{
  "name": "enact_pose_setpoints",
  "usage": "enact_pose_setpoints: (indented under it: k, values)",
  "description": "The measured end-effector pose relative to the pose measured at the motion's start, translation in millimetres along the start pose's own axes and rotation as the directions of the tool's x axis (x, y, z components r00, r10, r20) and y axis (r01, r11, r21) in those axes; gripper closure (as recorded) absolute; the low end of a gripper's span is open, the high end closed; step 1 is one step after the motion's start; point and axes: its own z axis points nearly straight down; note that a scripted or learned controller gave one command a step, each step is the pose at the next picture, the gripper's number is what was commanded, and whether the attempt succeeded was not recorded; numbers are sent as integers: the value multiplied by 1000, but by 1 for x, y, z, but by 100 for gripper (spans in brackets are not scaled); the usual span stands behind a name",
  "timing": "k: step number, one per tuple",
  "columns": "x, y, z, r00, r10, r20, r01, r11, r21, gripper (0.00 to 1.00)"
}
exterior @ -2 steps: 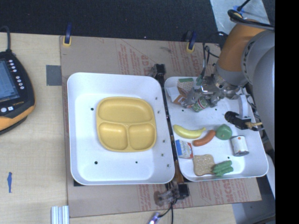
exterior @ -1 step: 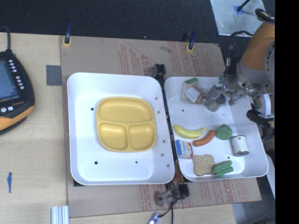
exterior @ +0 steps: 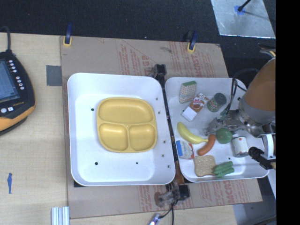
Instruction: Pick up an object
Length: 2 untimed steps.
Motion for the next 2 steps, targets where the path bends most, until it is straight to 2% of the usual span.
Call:
enact_pose_setpoints:
  k: [1, 2]
  values:
    - [-1, 0, -11, 1000, -3, 1, 3, 1000, 1, 100]
    - [86, 21, -67, 1000, -3, 1, 3, 1000, -3, 100]
